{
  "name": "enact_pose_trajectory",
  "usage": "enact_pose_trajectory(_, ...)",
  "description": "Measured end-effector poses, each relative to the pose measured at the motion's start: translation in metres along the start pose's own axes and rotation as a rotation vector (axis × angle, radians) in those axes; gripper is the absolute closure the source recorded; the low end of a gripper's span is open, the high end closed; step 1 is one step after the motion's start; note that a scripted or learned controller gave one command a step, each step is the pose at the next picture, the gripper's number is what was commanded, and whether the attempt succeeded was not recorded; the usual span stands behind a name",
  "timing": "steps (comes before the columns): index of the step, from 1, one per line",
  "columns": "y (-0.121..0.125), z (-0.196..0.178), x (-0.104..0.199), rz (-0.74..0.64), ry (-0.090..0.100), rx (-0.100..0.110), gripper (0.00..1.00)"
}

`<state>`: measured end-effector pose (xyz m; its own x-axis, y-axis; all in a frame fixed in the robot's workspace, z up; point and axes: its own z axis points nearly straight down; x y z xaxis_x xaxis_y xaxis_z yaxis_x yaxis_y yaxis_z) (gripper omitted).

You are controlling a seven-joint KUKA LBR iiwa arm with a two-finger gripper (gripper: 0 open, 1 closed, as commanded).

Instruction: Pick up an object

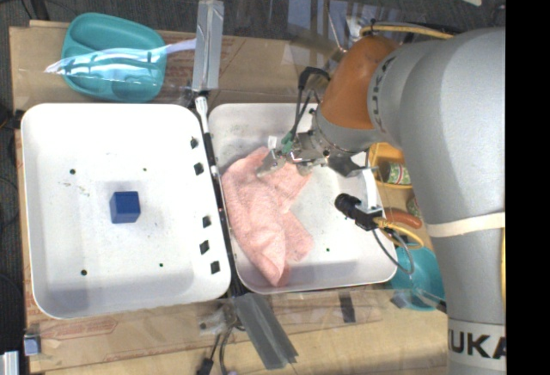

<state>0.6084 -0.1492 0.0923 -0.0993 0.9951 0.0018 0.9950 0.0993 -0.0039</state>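
A crumpled pink cloth lies in the left half of the right bin. My gripper is low over the cloth's upper edge, touching or almost touching it, with the orange-banded wrist just behind it. In the left bin a small blue cube sits alone, left of centre and far from the gripper.
The arm's grey body covers the right side of the right bin. A yellow item and a teal item peek out beside it. A teal scoop-shaped object lies beyond the left bin. A raised divider separates the bins.
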Motion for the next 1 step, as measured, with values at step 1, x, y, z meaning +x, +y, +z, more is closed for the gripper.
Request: enact_pose_trajectory(1,-0.0060,-0.0016,-0.0506,-0.006,-0.003,-0.006,0.00)
